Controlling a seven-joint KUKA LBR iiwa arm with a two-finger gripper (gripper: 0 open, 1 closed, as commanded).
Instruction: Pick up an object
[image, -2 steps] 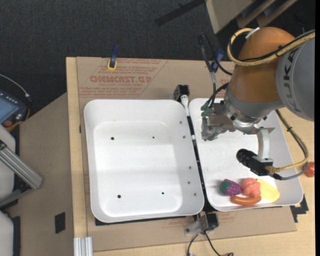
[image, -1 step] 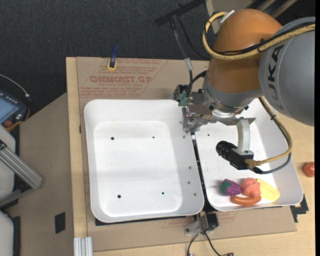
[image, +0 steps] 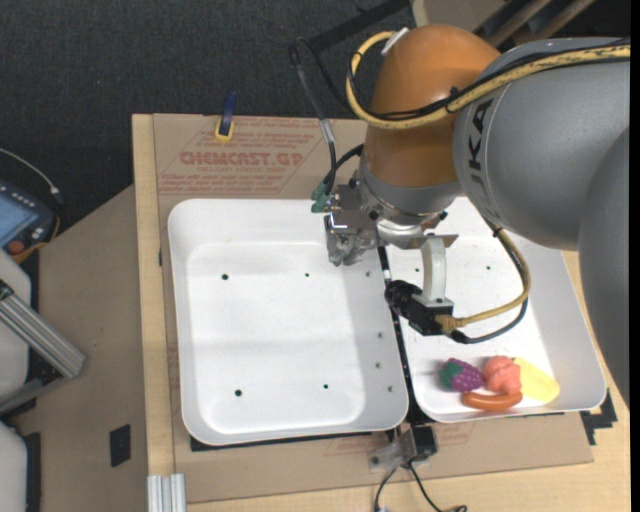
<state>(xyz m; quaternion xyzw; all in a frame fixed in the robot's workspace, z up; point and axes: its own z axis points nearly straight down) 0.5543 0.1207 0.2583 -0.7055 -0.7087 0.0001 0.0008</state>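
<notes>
The arm (image: 520, 130) hid much of the right bin (image: 575, 330); toys (image: 495, 383) lay at its near edge. The gripper (image: 345, 240) was unclear, I could not tell its state.

My arm (image: 560, 130) is thick grey casing with a glossy orange band (image: 425, 85) above the wrist, black-and-yellow cable (image: 490, 312) looping around, metal gripper (image: 345, 240) mount below.

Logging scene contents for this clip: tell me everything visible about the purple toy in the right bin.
The purple toy looks like a small plastic bunch of grapes, bumpy, with a green bit at its top end. It lies in the right bin near the front edge, leftmost in a cluster: an orange-red lumpy toy sits against its right side and an orange sausage-like piece lies just in front. The gripper is well away from it.
</notes>
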